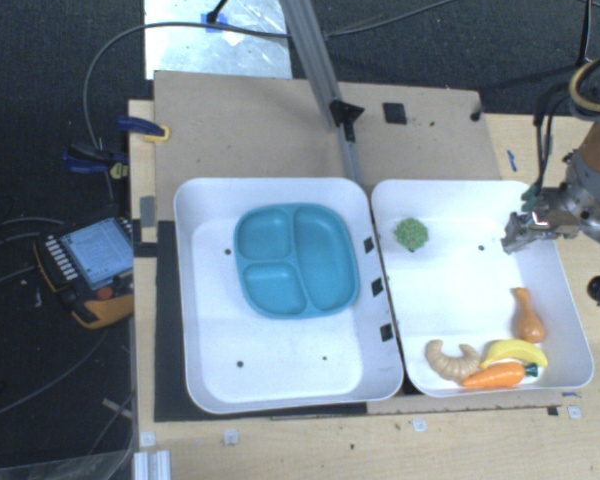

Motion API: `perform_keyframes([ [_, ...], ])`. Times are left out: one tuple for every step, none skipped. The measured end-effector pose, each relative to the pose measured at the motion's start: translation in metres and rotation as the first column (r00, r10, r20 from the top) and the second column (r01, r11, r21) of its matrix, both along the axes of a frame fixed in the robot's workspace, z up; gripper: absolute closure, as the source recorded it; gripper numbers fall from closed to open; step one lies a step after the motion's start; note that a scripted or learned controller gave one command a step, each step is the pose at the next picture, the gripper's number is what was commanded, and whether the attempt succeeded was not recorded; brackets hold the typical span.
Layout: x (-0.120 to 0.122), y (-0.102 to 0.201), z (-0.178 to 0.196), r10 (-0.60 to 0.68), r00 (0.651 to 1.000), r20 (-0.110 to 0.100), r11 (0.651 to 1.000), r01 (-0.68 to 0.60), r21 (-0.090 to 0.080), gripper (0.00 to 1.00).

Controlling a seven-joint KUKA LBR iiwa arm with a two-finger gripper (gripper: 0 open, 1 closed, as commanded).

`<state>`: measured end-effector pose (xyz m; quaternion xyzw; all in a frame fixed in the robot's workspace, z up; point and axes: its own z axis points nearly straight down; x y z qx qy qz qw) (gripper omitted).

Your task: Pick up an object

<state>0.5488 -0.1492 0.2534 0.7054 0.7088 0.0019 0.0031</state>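
The right bin holds a green broccoli floret near its far left corner. Along its near right side lie an orange-brown drumstick-shaped toy, a yellow banana, an orange carrot and a beige curved piece. My gripper hangs over the bin's far right edge, above and clear of every object, with nothing seen between its fingers. The drumstick toy lies closest to it, toward the near side.
The left bin carries a blue divided plate. A slanted metal pole rises behind the bins. Clamps, cables and a small device lie off the bench's left edge.
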Motion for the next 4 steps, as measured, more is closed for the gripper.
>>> perform_keyframes([
  [0.012,0.055,-0.013,0.006,1.0,-0.005,1.0,-0.006,0.003,1.0],
  [0.027,0.104,-0.008,0.006,1.0,-0.004,1.0,-0.006,0.004,1.0],
  [0.03,0.168,-0.012,0.007,1.0,-0.005,1.0,-0.007,0.005,1.0],
  [0.04,0.22,-0.026,0.006,1.0,-0.005,1.0,-0.006,0.004,1.0],
])
